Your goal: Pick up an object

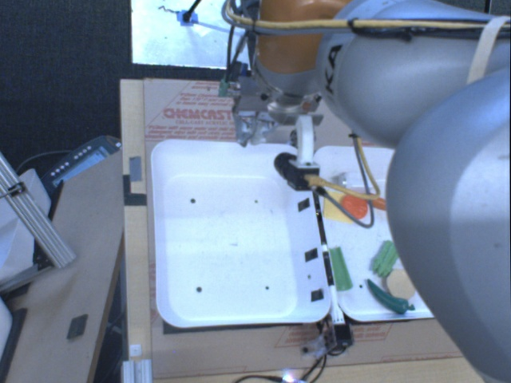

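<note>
My gripper [254, 128] hangs over the back rim of the left white bin [162, 238], under the orange band of the arm. I see nothing held in it. The objects lie in the right bin [363, 316]: an orange piece [355, 207] on something yellow [338, 215], a green block [341, 268] near the divider, a light green piece [385, 258] and a dark green curved piece [390, 298] at the front. The big grey arm hides most of the right bin.
A cardboard sheet [188, 110] with red print lies under the bins. A grey device [80, 159] and a metal rail [32, 222] sit off the bench at the left. A black strip with clips [322, 254] runs between the bins.
</note>
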You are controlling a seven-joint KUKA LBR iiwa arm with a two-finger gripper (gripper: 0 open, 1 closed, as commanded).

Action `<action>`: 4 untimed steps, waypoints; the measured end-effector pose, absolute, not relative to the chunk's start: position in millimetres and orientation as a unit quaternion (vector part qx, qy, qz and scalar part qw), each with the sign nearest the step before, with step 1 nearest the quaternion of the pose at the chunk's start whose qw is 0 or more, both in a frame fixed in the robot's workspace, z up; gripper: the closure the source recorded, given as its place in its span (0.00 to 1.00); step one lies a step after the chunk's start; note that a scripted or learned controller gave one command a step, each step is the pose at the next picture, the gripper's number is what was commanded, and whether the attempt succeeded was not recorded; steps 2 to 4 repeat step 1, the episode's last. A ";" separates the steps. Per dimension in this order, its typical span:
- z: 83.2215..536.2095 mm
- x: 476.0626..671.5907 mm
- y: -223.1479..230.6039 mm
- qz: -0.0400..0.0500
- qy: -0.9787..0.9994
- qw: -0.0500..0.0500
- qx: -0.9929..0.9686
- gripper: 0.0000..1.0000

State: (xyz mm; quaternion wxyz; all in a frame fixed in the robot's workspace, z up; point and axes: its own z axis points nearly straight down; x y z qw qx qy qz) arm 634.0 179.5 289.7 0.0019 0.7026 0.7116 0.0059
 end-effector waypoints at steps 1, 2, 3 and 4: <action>230.6 575.3 189.9 -0.003 0.710 -0.002 0.705 1.00; 230.6 575.3 189.9 -0.003 0.710 -0.002 0.705 1.00; 230.6 575.3 189.9 -0.003 0.710 -0.002 0.705 1.00; 230.6 575.3 189.9 -0.003 0.710 -0.002 0.705 1.00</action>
